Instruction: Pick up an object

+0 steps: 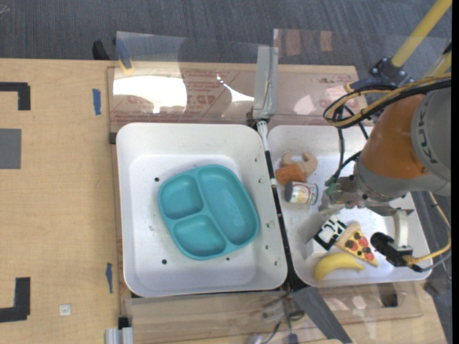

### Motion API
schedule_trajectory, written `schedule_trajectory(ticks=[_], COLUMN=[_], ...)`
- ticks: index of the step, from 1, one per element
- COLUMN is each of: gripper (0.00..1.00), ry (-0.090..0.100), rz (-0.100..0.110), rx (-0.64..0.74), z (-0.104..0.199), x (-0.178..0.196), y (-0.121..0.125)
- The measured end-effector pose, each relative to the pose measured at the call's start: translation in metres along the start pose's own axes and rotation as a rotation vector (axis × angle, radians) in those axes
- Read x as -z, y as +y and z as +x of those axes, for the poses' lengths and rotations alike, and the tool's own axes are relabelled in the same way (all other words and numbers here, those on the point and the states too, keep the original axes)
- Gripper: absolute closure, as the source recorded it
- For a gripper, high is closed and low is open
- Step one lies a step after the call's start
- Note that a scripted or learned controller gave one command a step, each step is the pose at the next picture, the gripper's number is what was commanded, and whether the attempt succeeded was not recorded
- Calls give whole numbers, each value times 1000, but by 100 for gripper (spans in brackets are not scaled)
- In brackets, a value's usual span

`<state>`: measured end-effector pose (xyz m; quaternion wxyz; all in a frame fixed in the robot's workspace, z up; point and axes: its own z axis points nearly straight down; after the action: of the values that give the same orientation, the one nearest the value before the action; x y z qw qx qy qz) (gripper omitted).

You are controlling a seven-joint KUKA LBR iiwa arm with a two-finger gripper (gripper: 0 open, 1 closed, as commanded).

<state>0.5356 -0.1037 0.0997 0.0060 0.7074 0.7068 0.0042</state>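
In left bin [136, 213]: 1 divided plate [207, 211]. In right bin [301, 136]: jar [302, 193] behind box [330, 233], pizza slice [356, 243], banana [336, 265] in front.

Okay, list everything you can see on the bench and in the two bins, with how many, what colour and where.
left bin: one, white, left half of the bench
right bin: one, white, beside the left bin
divided plate: one, teal, three compartments, middle of the left bin
toy pizza slice: one, yellow with red dots, front of the right bin
banana: one, yellow, front edge of the right bin, just ahead of the pizza slice
black and white item: one, left of the pizza slice; too small to identify
small jar: one, pale with a yellow label, on its side near the divider
orange and tan toy: one, behind the jar
arm: one, grey with orange band, over the right bin
gripper: one, above the right bin's middle
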Motion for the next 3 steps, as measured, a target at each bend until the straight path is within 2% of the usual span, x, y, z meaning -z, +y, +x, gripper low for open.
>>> schedule_trajectory(ticks=[1, 2, 3], gripper=[0, 0, 0], ry=[0, 1, 3], rz=[2, 10, 20], rx=[0, 3, 4], z=[0, -19, -2], x=[-1, -14, 3], y=[-1, 97, 130])
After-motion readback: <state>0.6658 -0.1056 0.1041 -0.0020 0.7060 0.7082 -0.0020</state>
